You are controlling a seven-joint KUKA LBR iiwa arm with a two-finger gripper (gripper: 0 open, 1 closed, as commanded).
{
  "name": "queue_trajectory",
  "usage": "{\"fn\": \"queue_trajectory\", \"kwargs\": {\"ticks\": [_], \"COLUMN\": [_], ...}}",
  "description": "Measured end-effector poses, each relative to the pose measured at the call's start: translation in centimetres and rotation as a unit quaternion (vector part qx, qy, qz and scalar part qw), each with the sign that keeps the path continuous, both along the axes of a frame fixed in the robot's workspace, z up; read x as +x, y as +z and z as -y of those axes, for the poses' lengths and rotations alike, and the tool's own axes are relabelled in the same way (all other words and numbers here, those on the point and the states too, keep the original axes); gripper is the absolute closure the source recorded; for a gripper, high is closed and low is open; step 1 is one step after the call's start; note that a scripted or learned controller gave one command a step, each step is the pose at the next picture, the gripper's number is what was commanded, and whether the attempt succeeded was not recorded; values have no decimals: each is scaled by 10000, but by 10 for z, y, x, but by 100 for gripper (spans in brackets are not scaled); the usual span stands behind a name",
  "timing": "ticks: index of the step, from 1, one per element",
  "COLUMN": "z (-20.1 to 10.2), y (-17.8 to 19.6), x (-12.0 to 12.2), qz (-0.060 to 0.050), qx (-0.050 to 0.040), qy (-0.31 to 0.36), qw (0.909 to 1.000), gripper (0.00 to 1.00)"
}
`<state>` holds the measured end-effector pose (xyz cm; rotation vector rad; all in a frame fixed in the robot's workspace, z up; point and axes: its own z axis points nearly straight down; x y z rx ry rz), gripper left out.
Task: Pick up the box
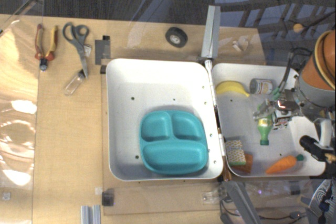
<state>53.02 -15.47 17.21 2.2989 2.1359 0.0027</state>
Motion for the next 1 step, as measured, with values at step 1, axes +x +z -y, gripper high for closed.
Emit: {"fn": "queue_trajectory", "kwargs": {"ticks": [1], "z": [36], "y": [-27], "x": [75], "qz": [-12], "qx": [3], "qy": [204], "qw": [9998], "gripper": [0]}}
